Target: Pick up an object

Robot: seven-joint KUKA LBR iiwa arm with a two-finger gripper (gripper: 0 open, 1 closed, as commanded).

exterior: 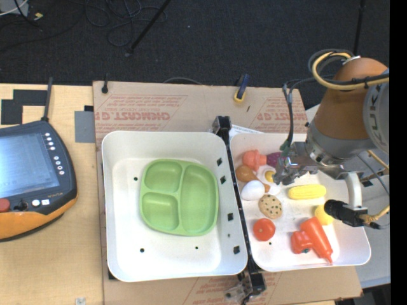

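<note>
The right bin [356,254] holds several toy foods: a pink piece [252,159], an orange ball [245,173], a white egg [252,189], a cookie [271,206], a red tomato [264,229], a yellow corn cob [307,192], an orange-red pepper [311,239] and a purple piece [275,159]. My gripper [282,172] reaches in from the right and hangs low over the bin's upper middle, just right of the egg and the orange ball, left of the corn. A small yellow bit shows at its tip.
The left bin [121,170] holds a green divided plate [179,197]. A black ridge [230,196] separates the two bins. A tablet-like pendant [32,170] lies at the far left. The arm's body and cables [346,119] cover the right bin's upper right.
</note>
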